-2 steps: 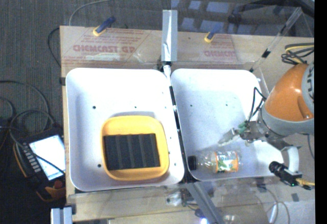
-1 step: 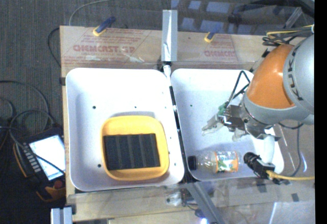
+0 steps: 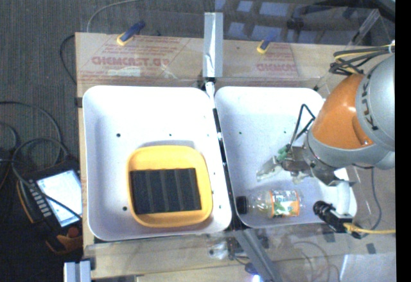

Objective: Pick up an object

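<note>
Pincer [image 3: 288, 160] hangs low in the right bin [image 3: 257, 114] above a bottle [image 3: 275, 203], its grip state unclear.

2 white bins [image 3: 115, 114]; yellow tray [image 3: 170, 185], black ribbed insert; clear bottle [image 3: 273, 203], orange-green label, black cap.

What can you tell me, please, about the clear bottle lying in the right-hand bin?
The bottle looks like clear plastic, with a dark cap at its left end and an orange and green label around its middle. It lies on its side, roughly parallel to the near wall of the right bin, close to that wall, on the bin's white floor. The claw sits above it in the picture; they look apart, and nothing else appears to touch the bottle.
</note>
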Robot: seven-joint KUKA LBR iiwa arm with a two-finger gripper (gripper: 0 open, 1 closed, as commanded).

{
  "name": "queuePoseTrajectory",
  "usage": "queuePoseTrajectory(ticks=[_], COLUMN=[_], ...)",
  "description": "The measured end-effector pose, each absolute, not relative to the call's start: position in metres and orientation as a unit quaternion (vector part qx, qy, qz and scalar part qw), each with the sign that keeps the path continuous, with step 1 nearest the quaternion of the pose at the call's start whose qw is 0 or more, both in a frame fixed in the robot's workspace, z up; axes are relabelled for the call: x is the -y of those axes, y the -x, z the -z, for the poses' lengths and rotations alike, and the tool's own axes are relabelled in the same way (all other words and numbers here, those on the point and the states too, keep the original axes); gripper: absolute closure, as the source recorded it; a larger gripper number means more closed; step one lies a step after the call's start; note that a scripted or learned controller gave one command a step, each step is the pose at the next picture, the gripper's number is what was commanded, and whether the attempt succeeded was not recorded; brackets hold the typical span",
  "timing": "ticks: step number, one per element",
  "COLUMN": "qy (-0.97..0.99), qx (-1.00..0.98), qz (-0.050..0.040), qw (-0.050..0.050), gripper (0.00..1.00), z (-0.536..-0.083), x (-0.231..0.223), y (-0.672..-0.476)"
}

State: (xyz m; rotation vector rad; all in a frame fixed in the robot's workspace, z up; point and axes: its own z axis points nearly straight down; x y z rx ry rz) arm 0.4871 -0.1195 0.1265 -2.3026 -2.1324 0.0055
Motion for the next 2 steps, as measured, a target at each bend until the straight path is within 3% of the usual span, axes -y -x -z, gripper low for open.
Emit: queuePoseTrajectory(ticks=[1,2], qy=[0.811,0.685], qx=[0.585,0.729], qz=[-0.0018,-0.0007], qw=[-0.001,0.001], gripper=[0.0,0.0], z=[-0.196,-0.13], x=[0.183,0.135], y=[-0.512,-0.483])
